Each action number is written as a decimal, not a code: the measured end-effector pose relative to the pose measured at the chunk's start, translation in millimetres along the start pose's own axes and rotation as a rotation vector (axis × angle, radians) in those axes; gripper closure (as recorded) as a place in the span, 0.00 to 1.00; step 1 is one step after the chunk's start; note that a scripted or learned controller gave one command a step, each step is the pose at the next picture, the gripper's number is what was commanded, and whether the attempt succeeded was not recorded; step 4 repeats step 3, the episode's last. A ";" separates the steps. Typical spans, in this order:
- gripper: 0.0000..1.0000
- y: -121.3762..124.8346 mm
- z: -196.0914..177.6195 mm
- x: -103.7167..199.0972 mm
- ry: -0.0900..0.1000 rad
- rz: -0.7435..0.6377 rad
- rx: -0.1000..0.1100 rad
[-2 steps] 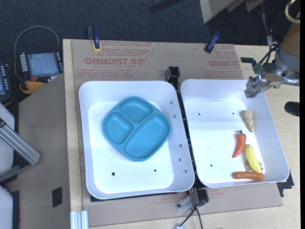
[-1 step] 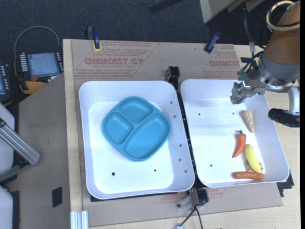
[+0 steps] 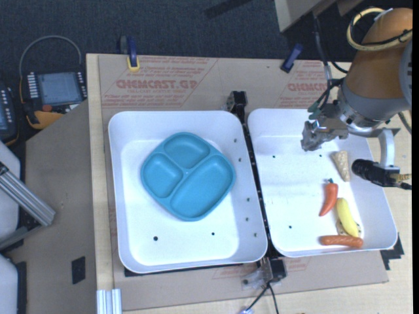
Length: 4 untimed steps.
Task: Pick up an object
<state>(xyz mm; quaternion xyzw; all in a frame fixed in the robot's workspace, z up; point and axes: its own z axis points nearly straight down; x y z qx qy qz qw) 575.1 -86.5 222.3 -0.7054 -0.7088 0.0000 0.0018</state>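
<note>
Two shallow white bins sit side by side on the bench point(image 3: 196, 77), which is covered with a brown sheet printed in red lettering. The left bin point(image 3: 131, 241) holds one thing: a blue divided plate point(image 3: 188, 175) with three compartments, lying flat near the bin's middle. The right bin point(image 3: 288, 195) holds four small things, all gathered toward its right side: one pale wedge-shaped piece point(image 3: 340, 161) that is hard to identify, one red chili pepper point(image 3: 328, 198) just below it, one yellow banana point(image 3: 347, 216) just beside the pepper, and one orange-red carrot-like piece point(image 3: 341, 241) lying along the near rim, its exact kind unclear. The arm point(image 3: 378, 57) enters from the right, and its upper part is cut off by the frame. The end effector point(image 3: 317, 136) hangs over the upper part of the right bin, left of the wedge piece; whether its tips are apart or together cannot be told, since they merge into a dark grey mass. Two clamps point(image 3: 133, 52) grip the bench's far edge.
</note>
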 end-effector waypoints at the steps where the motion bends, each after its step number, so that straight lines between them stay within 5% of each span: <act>1: 1.00 -23.8 -5.1 46.2 0.000 0.001 0.001; 3: 1.00 -55.0 -1.9 148.3 0.000 0.000 0.002; 4: 1.00 -55.0 -1.9 148.3 0.000 0.000 0.002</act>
